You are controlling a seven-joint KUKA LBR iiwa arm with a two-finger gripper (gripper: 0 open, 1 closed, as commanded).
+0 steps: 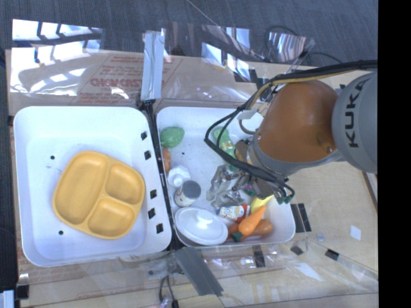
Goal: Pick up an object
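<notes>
My gripper (228,186) hangs low inside the right bin (192,117), under the orange wrist band, over a pile of small items near the bin's middle. Its metal fingers (221,181) blend into the clutter below. Under and beside it lie an orange carrot (252,219), a yellow piece (260,203) and a small packet with a red label (232,212). A white bowl (201,226) sits at the bin's front. A small grey-capped jar (190,189) and a white bottle (177,174) stand to the gripper's left. A green toy (171,136) lies at the back left.
The left bin (38,127) holds a yellow divided plate (98,194). Black cables (221,130) loop from the arm across the right bin's back. A thin orange item (167,159) lies along the wall between the bins. Clear plastic sheeting surrounds both bins.
</notes>
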